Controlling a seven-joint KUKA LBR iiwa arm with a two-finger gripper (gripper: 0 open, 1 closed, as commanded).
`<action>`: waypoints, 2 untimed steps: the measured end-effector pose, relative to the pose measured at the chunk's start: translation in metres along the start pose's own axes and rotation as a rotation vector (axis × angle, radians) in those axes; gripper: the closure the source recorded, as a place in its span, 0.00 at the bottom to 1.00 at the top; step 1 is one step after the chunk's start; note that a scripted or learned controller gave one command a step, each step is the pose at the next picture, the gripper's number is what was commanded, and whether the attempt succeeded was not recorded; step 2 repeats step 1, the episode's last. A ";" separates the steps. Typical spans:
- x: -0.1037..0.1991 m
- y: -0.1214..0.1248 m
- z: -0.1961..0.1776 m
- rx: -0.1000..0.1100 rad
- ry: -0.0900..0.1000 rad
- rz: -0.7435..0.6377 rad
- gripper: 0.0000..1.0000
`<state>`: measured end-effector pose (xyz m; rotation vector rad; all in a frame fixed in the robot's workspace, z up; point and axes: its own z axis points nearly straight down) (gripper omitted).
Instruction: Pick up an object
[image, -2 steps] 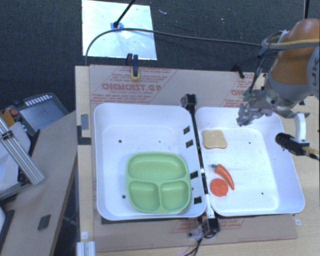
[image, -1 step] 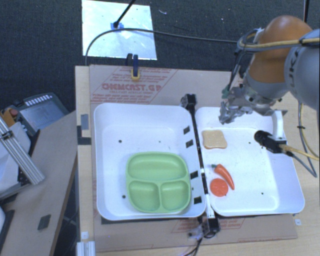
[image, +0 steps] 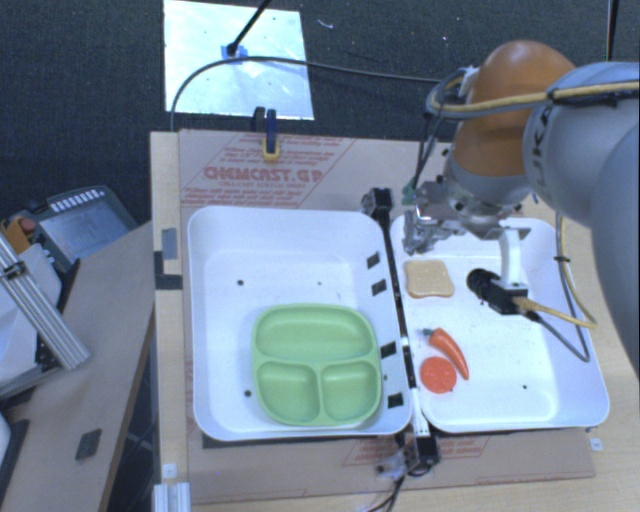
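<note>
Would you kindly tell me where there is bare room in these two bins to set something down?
The left bin is bare across its far half, beyond the green plate. The right bin is free right of the carrot and red slice. Its left side is crowded: toast, carrot, slice, with the gripper at the toast's far edge.

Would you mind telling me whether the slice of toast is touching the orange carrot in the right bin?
Apart. The camera view shows a strip of the right bin's bare white floor between the toast and the carrot below it.
</note>
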<state>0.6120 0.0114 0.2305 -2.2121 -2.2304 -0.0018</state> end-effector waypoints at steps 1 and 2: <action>0.061 -0.011 -0.005 0.000 0.002 -0.003 1.00; 0.061 -0.011 -0.005 0.000 0.002 -0.003 1.00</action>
